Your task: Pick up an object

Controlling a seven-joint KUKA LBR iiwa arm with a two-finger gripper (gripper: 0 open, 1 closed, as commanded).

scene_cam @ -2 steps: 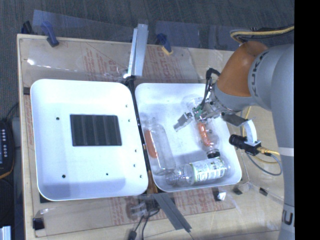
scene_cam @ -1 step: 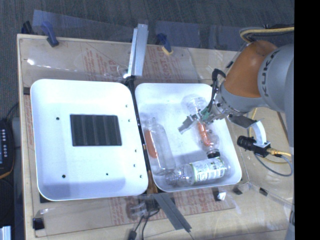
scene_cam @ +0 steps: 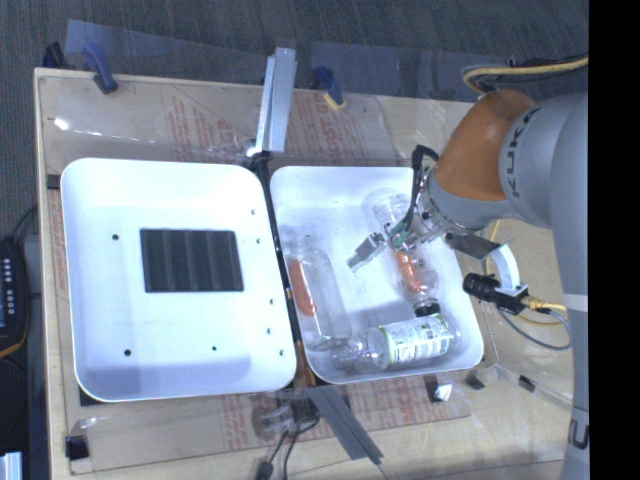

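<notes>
While gripper [scene_cam: 372, 248] hovers over right bin [scene_cam: 300, 193], approach step underway; pincer state: cannot tell. Candidate bottle [scene_cam: 412, 273] lies just beside it. Next: descend, centre over bottle, close.

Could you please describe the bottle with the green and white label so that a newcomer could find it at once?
Look in the right bin, the one the arm reaches into. Along its near wall lies the labelled bottle, on its side with a dark cap toward the right. Its neighbours are clear bottles with orange contents; it alone bears a green and white label.
</notes>
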